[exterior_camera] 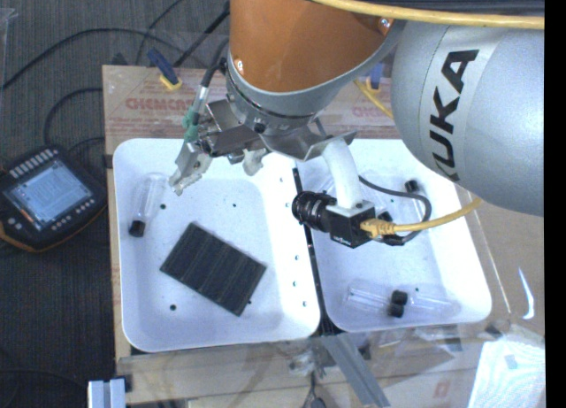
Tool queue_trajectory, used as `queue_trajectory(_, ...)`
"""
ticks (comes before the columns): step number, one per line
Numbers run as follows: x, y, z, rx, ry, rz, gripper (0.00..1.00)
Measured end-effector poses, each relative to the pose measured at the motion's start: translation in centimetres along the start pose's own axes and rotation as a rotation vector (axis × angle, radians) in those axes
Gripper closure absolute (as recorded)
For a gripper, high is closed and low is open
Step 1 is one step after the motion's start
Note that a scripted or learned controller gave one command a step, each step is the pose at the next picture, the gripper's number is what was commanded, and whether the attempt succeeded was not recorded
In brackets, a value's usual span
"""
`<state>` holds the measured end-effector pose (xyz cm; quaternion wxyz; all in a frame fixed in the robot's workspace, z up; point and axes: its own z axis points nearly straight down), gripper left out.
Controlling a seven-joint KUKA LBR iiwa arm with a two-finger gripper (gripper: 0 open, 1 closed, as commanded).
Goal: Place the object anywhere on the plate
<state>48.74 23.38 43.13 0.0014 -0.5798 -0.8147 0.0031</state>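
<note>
A dark ribbed rectangular plate [213,268] lies flat in the left bin [133,327], towards its front. A clear tube with a black cap [141,205] rests by that bin's left wall, apart from the plate. More clear tubing with a black cap [394,302] lies near the front of the right bin [469,300]. My gripper [218,169] hangs over the back of the left bin, behind the plate and to the right of the left tube. Its fingers [182,174] stand open, and I see nothing between them.
A black sensor block with a yellow cable [347,220] hangs from the arm over the ridge between the bins. A teach pendant [46,194] lies on the floor to the bench's left. The arm's big orange and grey body hides the back of the right bin.
</note>
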Motion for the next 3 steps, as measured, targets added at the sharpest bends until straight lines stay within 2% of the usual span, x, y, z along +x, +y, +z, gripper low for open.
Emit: queue_trajectory(3,0.00,0.00,0.00,0.000,0.000,0.000,0.00)
